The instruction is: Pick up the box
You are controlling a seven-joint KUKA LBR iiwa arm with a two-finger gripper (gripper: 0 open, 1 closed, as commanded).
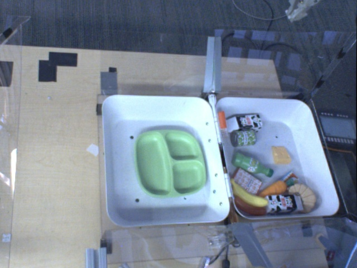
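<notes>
Task not begun: small box (247, 180) lies untouched near right bin's (312, 121) front edge; end effector (304, 1) beyond bench's far-right corner, grip state unclear.

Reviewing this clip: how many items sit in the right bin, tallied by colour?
Right bin:
Green: 2, bottle and can
Yellow: 2, banana and cheese wedge
Orange: 1, carrot
Black-and-white cartons: 2
Pink box: 1
Tan cookie: 1
Total: 9
</notes>
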